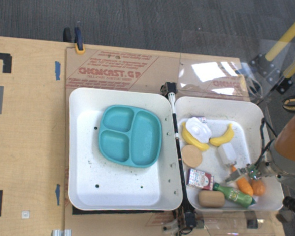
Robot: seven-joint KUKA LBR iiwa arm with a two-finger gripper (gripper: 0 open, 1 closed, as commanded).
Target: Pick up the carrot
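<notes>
The orange carrot (244, 186) lies in the right bin (255, 111), near its right wall, with a round orange fruit (258, 187) touching it on the right. My gripper (246, 173) hangs just above the carrot's upper end, at the tip of the grey arm that enters from the right under its orange band (291, 142). Its metal tip covers part of the carrot. A small orange bit (233, 168) shows to the left of the gripper tip. I see nothing lifted off the bin floor.
Around the carrot lie a green bottle (235, 195), a brown loaf (211, 198), a red-and-white carton (199, 179), a white bottle (227, 153), a tan disc (191, 155) and two bananas (222, 137). A teal divided plate (131, 136) sits in the left bin (79, 150).
</notes>
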